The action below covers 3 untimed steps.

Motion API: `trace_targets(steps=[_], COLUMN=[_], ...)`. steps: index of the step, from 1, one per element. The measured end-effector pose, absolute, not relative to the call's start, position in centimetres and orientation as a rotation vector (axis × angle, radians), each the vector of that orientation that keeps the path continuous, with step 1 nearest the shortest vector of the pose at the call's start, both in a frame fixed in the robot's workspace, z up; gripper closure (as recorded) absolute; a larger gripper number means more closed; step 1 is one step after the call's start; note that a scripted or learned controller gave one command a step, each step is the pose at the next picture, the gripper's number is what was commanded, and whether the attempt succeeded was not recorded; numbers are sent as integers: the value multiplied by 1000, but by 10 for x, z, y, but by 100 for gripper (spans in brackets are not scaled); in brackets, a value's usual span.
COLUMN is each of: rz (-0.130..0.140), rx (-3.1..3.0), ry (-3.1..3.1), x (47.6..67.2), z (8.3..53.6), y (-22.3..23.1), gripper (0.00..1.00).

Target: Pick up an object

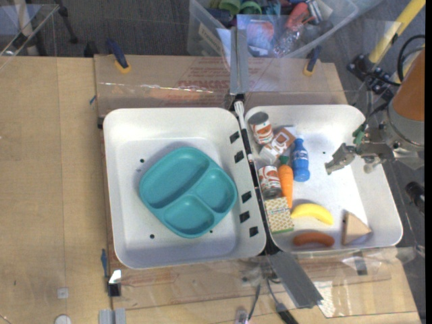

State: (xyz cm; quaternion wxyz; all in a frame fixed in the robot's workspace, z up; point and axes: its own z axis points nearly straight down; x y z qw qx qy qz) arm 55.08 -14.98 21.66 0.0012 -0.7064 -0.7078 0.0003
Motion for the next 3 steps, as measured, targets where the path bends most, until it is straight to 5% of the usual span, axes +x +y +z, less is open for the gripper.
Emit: trace_targets(steps=[2, 3], rz=[-2, -2], rx=[-2086, -2089], ry=[-2352, -2347], x=[613, 613], z=[96, 105], y=[-109, -110], gripper=[0, 100])
